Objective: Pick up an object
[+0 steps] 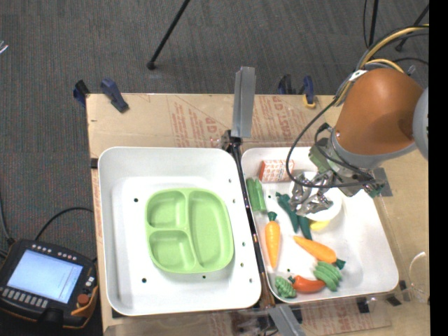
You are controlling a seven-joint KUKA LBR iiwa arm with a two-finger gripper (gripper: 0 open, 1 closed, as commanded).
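Fingers of our gripper, state unreadable: we cannot tell apart from together, nor see anything held. Directly beneath and just left: dark green toy vegetable, likeliest pick. Just right: white bowl. Further below: toy carrots, loosely scattered, leaving us approach room.

— Colours on the left? 
— White for the left bin, pale green for the divided tray in it. 
— And on the right? 
— White again for the right bin. Orange with green tops for two carrots, dark green for the cucumber, red and white for the small carton, yellow for a piece by the white bowl. 
— The arm? 
— Orange on the band, metallic grey on the gripper.
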